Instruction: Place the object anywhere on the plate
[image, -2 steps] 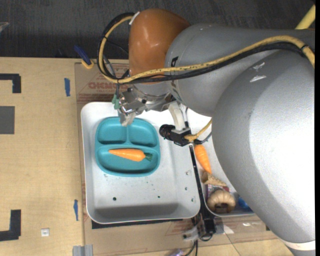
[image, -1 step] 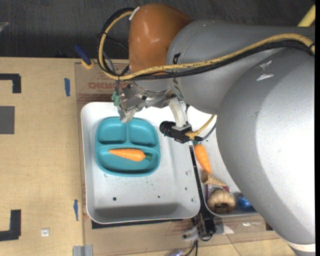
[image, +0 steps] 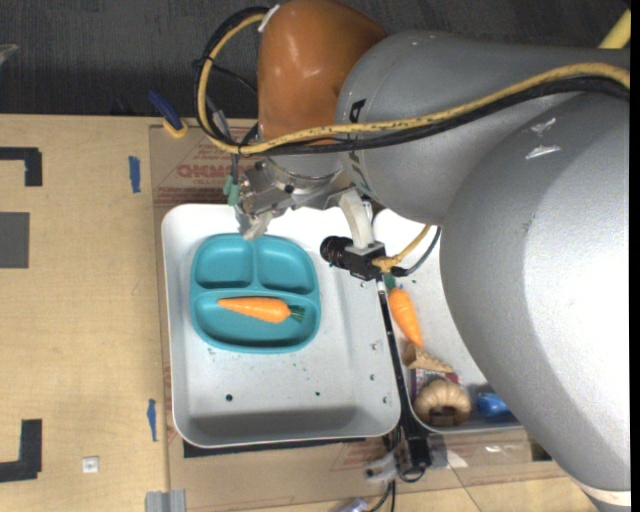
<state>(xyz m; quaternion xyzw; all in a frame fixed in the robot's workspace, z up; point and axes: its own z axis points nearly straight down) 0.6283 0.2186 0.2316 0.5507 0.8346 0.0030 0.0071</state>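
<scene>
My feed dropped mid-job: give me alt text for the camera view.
An orange toy carrot lies in the long lower compartment of a teal divided plastic plate in the left white bin. The grey arm's hand hovers at the plate's top edge.

My arm (image: 520, 200) comes in from the right and takes up most of that side, its thick grey body sloping up toward the top centre. The orange band (image: 300, 60) sits at the top, just above the wrist. A yellow-and-black cable (image: 430, 110) runs along the upper side of the grey link and loops around the orange section on the left. Below the band, the wrist narrows into a metal mount, and my claw (image: 248, 222) points down and slightly left from it. I see the tips low and close together, but the angle does not let me judge the gap. A small black fitting (image: 345, 255) hangs off the wrist's right side.
</scene>
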